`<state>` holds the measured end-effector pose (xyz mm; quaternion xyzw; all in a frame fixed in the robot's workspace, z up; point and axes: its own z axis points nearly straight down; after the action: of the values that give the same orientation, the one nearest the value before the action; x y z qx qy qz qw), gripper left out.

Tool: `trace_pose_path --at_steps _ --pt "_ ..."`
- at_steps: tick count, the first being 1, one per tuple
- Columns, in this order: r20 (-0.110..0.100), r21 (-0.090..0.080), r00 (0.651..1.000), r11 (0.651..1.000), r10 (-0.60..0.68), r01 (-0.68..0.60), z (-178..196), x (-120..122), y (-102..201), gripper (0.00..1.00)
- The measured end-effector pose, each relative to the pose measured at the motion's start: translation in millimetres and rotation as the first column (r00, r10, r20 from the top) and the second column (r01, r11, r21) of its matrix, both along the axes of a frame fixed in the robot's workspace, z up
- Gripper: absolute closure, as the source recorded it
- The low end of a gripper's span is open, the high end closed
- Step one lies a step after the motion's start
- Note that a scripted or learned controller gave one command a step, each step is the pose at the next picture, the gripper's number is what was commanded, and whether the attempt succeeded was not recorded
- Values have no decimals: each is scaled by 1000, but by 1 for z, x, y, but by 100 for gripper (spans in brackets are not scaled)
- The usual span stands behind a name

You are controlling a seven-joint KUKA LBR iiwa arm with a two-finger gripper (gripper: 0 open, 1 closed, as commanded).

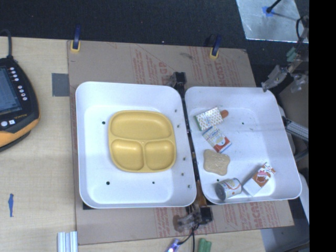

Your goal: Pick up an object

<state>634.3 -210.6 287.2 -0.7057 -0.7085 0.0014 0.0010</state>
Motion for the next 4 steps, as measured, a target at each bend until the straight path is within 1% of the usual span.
trace_pose_path --at_steps 1,2,3,4 --pt "-2 1 1000 1000 2 -2 -92 -19 68 0" --pt "-2 0 1000 1000 1 -1 -170 -61 97 0" --pt "5 -2 1000 1000 1 -1 -194 -104 114 0" --pt "5 0 1000 1000 2 -2 -194 -122 103 0"
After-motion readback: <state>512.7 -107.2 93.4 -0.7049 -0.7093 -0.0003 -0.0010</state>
